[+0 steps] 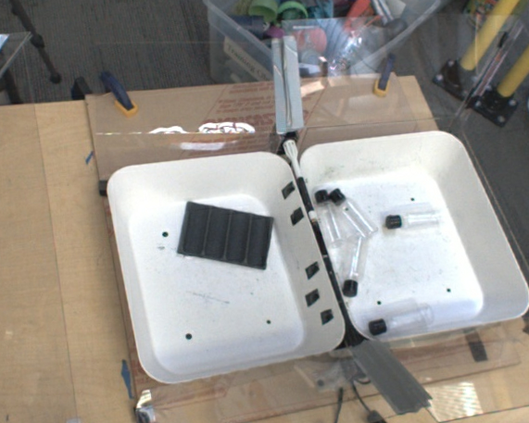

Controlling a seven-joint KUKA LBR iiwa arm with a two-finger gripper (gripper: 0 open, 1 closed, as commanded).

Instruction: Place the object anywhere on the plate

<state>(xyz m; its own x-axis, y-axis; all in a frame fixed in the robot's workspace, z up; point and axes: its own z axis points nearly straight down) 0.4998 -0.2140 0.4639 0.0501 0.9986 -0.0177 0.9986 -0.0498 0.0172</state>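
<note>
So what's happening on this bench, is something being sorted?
Nothing is being handled at this moment. Two shallow white bins sit side by side. The left bin holds a flat black ribbed plate, lying alone. The right bin holds several clear tubes with black caps, scattered mostly near its left side. The job is to put one of those onto the plate, and none lies there yet.

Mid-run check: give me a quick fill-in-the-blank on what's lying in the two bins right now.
1. The black ridged plate lies in the ____ bin.
2. The clear vials with black caps lie in the ____ bin.
3. The plate's colour is ____.
4. The number of vials on the plate is ____.

Missing words: left; right; black; zero
</note>
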